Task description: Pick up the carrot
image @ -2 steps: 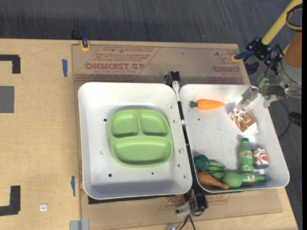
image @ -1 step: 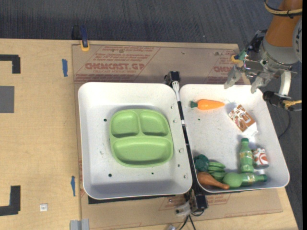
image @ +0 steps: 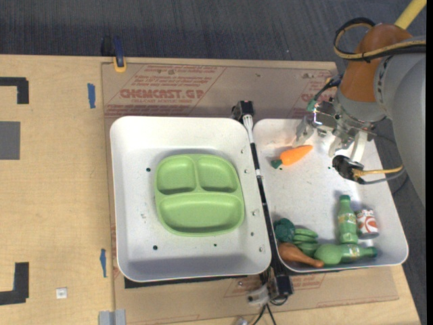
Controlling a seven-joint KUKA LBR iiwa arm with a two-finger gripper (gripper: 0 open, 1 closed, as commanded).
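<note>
The carrot (image: pixel 295 156), orange with a small green top at its left end, lies on the floor of the right bin (image: pixel 318 188), in the bin's upper left part. My gripper (image: pixel 320 139) hangs just above and to the right of the carrot's thick end. It is open. Its left finger (image: pixel 303 133) stands close to the carrot's right tip, and nothing sits between the fingers. The grey arm with the orange band (image: pixel 362 66) comes in from the upper right.
The right bin's lower part holds an upright green bottle (image: pixel 346 219), a red and white can (image: pixel 367 223), a lying green bottle (image: pixel 344 253), a dark green leafy vegetable (image: pixel 292 233) and a brownish-orange vegetable (image: pixel 298 255). A green divided plate (image: pixel 199 193) lies in the left bin (image: pixel 128 181).
</note>
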